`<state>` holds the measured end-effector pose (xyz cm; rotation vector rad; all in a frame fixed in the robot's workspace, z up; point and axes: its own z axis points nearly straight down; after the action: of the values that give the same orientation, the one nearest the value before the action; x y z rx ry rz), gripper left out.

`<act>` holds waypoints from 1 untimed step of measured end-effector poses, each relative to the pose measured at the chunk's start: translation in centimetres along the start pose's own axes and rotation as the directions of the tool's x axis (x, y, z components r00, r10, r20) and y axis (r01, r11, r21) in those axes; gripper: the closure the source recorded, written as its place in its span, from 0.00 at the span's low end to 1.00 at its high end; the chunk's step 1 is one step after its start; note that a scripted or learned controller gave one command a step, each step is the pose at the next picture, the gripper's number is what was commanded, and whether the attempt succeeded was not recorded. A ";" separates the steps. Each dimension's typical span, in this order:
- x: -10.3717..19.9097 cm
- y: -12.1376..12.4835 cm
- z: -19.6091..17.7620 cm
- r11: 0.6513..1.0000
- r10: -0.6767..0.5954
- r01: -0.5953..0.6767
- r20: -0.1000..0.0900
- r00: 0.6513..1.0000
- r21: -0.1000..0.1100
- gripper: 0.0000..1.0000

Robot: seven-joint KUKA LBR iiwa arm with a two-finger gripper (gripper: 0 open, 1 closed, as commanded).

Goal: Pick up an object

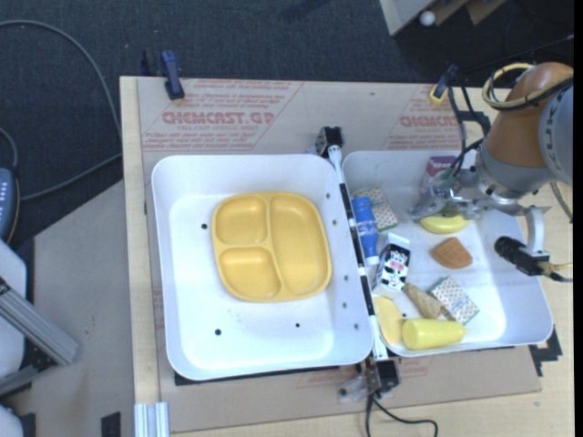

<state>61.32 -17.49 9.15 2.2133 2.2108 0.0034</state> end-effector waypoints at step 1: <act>-0.5 -4.3 0.7 1.000 0.000 0.000 -0.008 1.000 0.013 0.00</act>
<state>57.01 -17.98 8.45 2.2236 2.2217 -0.0014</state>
